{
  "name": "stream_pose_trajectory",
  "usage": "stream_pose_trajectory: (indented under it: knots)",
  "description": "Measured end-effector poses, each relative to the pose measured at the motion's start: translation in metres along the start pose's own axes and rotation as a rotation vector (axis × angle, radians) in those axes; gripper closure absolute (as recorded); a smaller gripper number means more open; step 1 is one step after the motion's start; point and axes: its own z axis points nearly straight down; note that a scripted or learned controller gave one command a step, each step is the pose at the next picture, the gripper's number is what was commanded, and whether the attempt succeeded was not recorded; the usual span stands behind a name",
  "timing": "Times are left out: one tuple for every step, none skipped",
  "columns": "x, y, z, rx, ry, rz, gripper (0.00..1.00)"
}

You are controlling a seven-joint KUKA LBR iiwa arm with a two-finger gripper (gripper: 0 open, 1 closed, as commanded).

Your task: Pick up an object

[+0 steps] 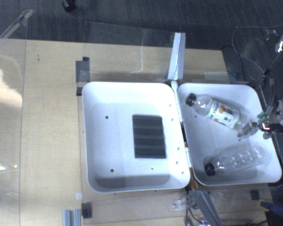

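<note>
Two plastic bottles lie in the right bin [254, 94].
The gripper [249, 131] is spread apart, holding nothing, just beside the labelled bottle [213, 111]; the clear bottle [236, 160] lies below it.

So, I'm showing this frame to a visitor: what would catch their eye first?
Probably the dark ribbed rectangle in the middle of the left bin. Next, two clear plastic bottles in the right bin: a labelled bottle lying near the gripper, and an unlabelled bottle below it.
</note>
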Motion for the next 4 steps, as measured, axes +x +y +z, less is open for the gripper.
stream_pose_trajectory:
  knots:
    - [-0.003,0.066,0.116,0.0,0.0,-0.009,0.0]
    - [-0.009,0.128,0.13,0.021,0.006,-0.138,0.0]
    - [-0.004,0.135,0.13,0.045,-0.005,-0.167,0.0]
    - [-0.002,0.159,0.131,0.055,-0.009,-0.279,0.0]
